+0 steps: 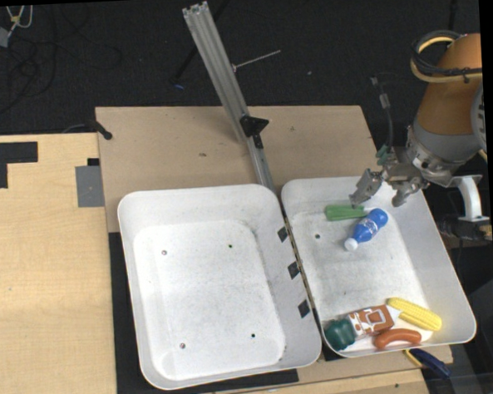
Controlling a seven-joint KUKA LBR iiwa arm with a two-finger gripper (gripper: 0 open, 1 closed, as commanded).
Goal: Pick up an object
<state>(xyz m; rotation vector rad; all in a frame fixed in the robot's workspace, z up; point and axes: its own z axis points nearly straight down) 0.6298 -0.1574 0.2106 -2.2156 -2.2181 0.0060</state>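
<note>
the left bin (206, 286) is the biggest thing on the bench. the right bin (417, 256) sits touching it at 3 o'clock, joined by small black clips along the shared rim. a long grey metal rail (223, 85) leans in from 12 o'clock and ends near the top of that seam.

the arm (450, 113) comes in at 2 o'clock of the right bin, its orange band high and the wrist low. the gripper (385, 188) hangs over the bin's upper edge with its two fingers spread apart, nothing between them.

just below the gripper, at 6 o'clock of it, a blue bottle (367, 228) with a white cap lies tilted. a flat green piece (344, 213) lies at the bottle's 10 o'clock, just beside it and close under the left finger.

well apart, in the bin's 6 o'clock corner, four things crowd together: a yellow corn cob (415, 313), a white and orange packet (371, 319), a dark green lump (340, 334) and an orange sausage shape (397, 338).
</note>
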